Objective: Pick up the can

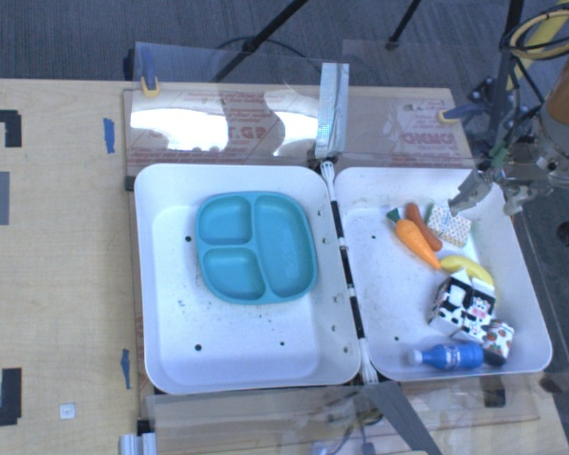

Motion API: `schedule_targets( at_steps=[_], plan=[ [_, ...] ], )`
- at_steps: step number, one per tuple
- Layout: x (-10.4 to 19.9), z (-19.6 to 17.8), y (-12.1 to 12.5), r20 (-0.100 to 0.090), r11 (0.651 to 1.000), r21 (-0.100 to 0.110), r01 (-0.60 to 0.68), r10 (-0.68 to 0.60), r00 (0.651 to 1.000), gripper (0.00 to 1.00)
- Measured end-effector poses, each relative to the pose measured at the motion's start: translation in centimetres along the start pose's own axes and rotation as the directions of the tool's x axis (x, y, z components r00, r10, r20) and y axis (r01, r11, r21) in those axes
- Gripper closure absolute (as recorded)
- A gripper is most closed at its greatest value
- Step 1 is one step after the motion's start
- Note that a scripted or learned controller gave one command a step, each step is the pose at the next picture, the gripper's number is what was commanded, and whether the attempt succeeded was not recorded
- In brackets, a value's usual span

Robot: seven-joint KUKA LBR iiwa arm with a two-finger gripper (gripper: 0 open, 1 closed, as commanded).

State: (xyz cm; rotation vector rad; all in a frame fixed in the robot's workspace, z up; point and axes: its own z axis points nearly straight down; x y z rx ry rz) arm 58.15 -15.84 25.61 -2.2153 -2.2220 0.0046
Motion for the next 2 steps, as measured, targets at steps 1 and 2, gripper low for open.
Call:
schedule_targets(
  at_steps=[1, 2],
  plan=[
    [9.4, -5.5, -2.5, 0.002, 0.994, -0.003, 0.108, -0.108, 0.994, 0.00],
    [16.7, -11.8, -7.0, 0.004, 0.901, -0.004, 0.434, -0.434, 0.901, 0.00]
  ],
)
